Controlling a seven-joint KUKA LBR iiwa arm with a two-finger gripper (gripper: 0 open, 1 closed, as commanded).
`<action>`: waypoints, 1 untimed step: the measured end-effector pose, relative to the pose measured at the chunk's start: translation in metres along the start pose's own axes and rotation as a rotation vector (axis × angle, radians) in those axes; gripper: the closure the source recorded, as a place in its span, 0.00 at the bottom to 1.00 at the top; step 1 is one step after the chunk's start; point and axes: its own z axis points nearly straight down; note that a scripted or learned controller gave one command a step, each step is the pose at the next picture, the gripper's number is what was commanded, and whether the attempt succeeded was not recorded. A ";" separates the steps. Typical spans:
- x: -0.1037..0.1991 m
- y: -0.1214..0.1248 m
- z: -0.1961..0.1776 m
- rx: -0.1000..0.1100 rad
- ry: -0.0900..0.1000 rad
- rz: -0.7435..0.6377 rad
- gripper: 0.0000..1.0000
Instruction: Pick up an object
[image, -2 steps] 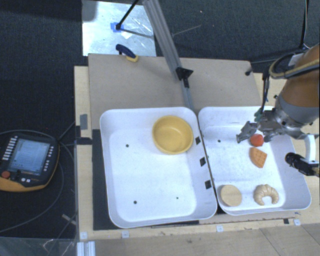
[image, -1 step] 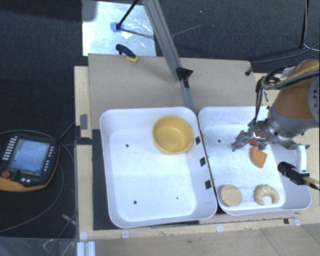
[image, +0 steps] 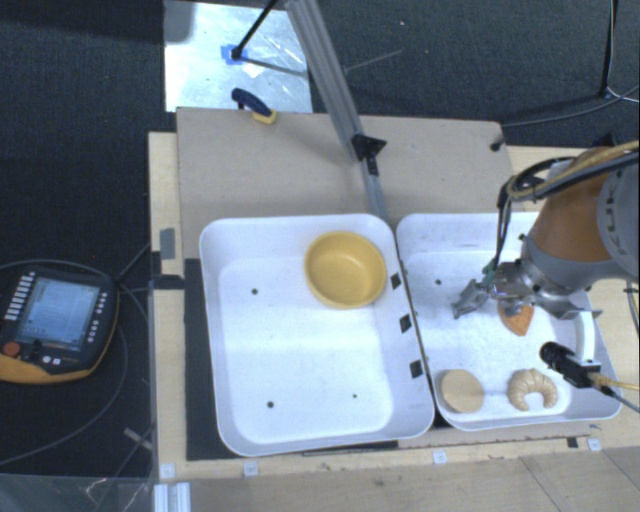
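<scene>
Orange slice-like object lies in your right bin, just right of the end effector, nearly under the wrist. You can see its prongs spread apart, gripping nothing; reach slightly rightward.

The floor around the bench is dark, almost black, with a fine rough texture like carpet. The bench has a light brown top, like cardboard or wood, and its pale edge shows at the left and at the bottom. On the floor at the left lies a control pendant with an orange body and a lit screen; a black cable runs from it toward the bench. At the top, a bright bluish patch of floor reflects light. A slanted metal pole crosses it and comes down over the bench. A small blue and yellow clamp sits at the bench's far edge.
</scene>
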 end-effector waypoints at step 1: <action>0.000 0.001 -0.012 -0.004 -0.001 0.000 1.00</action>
